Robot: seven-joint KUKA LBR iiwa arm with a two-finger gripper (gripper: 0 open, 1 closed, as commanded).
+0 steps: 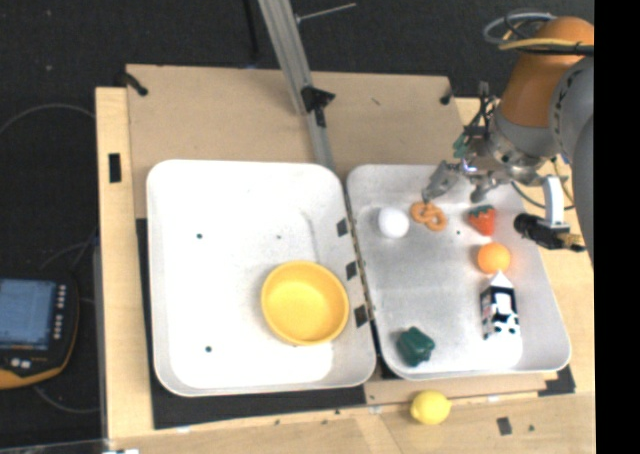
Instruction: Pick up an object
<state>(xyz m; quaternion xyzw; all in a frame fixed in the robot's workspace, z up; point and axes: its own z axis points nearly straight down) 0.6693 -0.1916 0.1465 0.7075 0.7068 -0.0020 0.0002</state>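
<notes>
My gripper (460, 188) hangs over the far part of the right bin (440, 287), its two fingers spread apart and open with nothing between them. Just below the left finger lies a small orange pretzel-shaped piece (431, 215). A red strawberry (483, 221) sits under the right finger. A white ball (393, 222) rests to the left of the pretzel. Further toward the front are an orange (493, 258), a black-and-white milk carton (498, 312) and a dark green block (414, 344).
The left bin (200, 242) holds a yellow bowl (305, 302) near its right wall. A lemon (430, 407) lies on the bench in front of the right bin. A metal pole (290, 47) slants up behind the bins. A handheld screen (30, 327) sits at the far left.
</notes>
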